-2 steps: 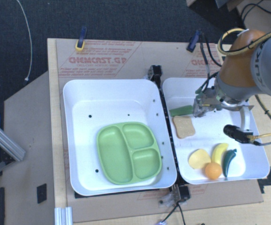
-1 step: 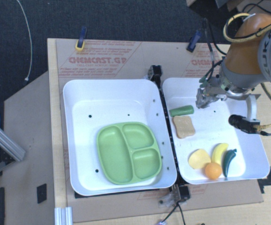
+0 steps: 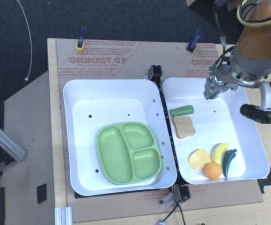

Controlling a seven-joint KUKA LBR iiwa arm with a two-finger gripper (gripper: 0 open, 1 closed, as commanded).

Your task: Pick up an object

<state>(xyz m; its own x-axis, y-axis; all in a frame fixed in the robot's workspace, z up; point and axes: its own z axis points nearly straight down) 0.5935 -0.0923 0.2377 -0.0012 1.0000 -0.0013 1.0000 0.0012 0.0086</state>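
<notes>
- Two white bins are sitting side by side on the bench; the gripper (image 3: pixel 213 91) is hanging over the far end of the right bin (image 3: pixel 254 130), apart from every object, and nothing is lying between its fingers.
- Whether it is released or clenched I cannot tell, since the wrist is covering most of it.
- Nearest to it, just toward the camera and slightly to the view's left, a green cylinder (image 3: pixel 181 110) is lying flat, with a tan slab (image 3: pixel 184 126) touching or almost touching its near side; this pair is looking like the easiest target, being closest and unobstructed.
- Farther off, at the bin's near end, a yellow round piece (image 3: pixel 199 158), an orange ball (image 3: pixel 213 170), a yellow banana-like piece (image 3: pixel 219 153) and a dark green pepper (image 3: pixel 229 160) are crowding together, probably leaving little room for fingers.
- Well away to the view's left, a green divided plate (image 3: pixel 128 152) is resting in the left bin (image 3: pixel 79 125).
- Judging by the hover, the picking is not yet begun.
</notes>
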